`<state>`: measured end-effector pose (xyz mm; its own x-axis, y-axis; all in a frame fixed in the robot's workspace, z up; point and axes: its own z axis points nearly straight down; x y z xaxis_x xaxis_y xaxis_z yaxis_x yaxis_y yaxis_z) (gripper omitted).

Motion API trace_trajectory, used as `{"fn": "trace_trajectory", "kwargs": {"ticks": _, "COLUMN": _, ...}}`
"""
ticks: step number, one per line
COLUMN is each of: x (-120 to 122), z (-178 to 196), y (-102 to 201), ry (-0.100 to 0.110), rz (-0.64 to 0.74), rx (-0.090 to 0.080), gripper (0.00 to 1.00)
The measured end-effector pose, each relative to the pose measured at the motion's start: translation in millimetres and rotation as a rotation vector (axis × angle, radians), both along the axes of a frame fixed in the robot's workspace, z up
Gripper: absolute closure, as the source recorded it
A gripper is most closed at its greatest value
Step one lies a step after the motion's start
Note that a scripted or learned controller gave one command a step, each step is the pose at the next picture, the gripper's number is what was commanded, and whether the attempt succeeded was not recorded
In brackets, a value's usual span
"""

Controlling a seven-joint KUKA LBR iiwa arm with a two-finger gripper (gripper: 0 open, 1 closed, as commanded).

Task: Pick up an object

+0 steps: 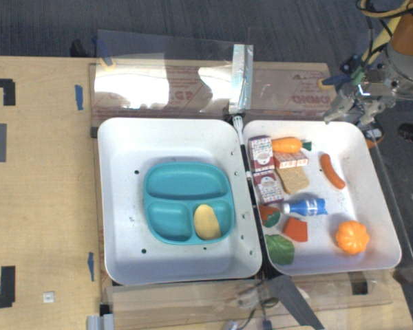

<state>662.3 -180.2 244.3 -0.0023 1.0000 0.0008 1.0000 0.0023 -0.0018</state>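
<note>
The right bin (375, 191) holds several toy foods: a carrot (287, 144), a red sausage (332, 171), small red-and-white cartons (260, 150), a cracker (296, 179), a blue-and-white bottle (304, 207), a red wedge (296, 229), a green pepper (281, 249) and an orange pumpkin (352, 237). My gripper (353, 113) hangs over that bin's far right corner, above the rim and apart from every item. Its fingers stand spread, open, with nothing between them.
The left bin (120, 184) carries a teal divided plate (182, 184) with a yellow potato (206, 221) in its right compartment. A clear plastic sheet and a metal post (239, 78) stand behind the bins. Cables (382, 5) hang near the arm at top right.
</note>
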Motion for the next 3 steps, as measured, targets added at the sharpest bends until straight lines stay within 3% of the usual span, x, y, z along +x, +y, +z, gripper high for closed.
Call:
{"fn": "trace_trajectory", "kwargs": {"ticks": 1, "x": -44.2, "z": -147.1, "y": 8.3, "ry": -0.008, "rz": -0.042, "rx": -0.002, "gripper": 0.00}}
{"fn": "trace_trajectory", "kwargs": {"ticks": 2, "x": -43.1, "z": -137.7, "y": 8.5, "ry": -0.012, "rz": -0.043, "rx": -0.001, "gripper": 1.00}}
{"fn": "trace_trajectory", "kwargs": {"ticks": 3, "x": 7.6, "z": -49.4, "y": 49.9, "ry": -0.011, "rz": -0.149, "rx": -0.001, "gripper": 1.00}}
